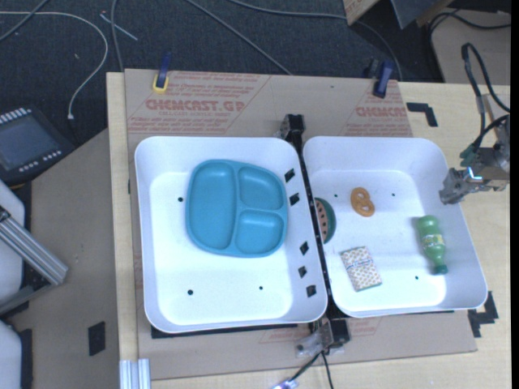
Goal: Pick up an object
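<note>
Two white bins side by side on the bench. In the left bin [162,217], near its middle, a blue plate [237,207] with three parts. In the right bin [389,168], four small things: a brown pretzel [362,202] near the back edge, a green bottle [432,244] lying by the right edge, a little patterned packet [361,267] near the front edge, and a round green and brown thing [325,220] tucked against the left edge, partly hidden by the rim.

At the right edge of the right bin, the gripper [464,183] — just over the rim, well apart from all four things. Cannot tell if open or shut, too small and blurry here. Nothing seen in its grip.

Looks like the very start, with nothing picked yet. Best to go for the green bottle, nearest to the gripper and with bare floor all round. Move in over the middle of the bottle first. Turn so as to pinch across its thin side, not along its length. Open wide before going down. Go straight down, stop just above the bin floor, then squeeze. Lift slowly — could roll or slip, being round. Keep off the right rim on the way down, so as not to bump it
</note>
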`<state>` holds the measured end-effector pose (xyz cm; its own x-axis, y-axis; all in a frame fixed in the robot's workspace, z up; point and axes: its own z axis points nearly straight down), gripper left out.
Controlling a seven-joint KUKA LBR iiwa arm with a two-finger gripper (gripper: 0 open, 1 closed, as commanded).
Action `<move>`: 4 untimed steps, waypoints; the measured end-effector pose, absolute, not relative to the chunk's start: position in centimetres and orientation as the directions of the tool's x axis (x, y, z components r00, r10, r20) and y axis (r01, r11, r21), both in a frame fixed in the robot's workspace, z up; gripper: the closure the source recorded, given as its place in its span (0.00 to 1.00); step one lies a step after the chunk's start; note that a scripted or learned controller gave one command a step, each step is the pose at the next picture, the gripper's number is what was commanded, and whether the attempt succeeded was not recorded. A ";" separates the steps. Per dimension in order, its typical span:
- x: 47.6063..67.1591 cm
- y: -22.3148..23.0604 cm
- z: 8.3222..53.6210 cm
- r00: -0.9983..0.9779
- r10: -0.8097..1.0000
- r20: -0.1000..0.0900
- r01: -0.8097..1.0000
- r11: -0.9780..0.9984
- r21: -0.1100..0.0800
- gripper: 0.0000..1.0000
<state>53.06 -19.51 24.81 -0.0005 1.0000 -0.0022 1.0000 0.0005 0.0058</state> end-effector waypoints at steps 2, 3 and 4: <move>55.4 -14.0 27.8 -0.007 1.000 0.001 1.000 0.007 0.003 1.00; 56.2 -8.7 26.3 -0.006 1.000 0.003 1.000 0.006 -0.002 1.00; 58.0 -4.6 25.1 -0.005 1.000 0.001 1.000 0.005 0.000 1.00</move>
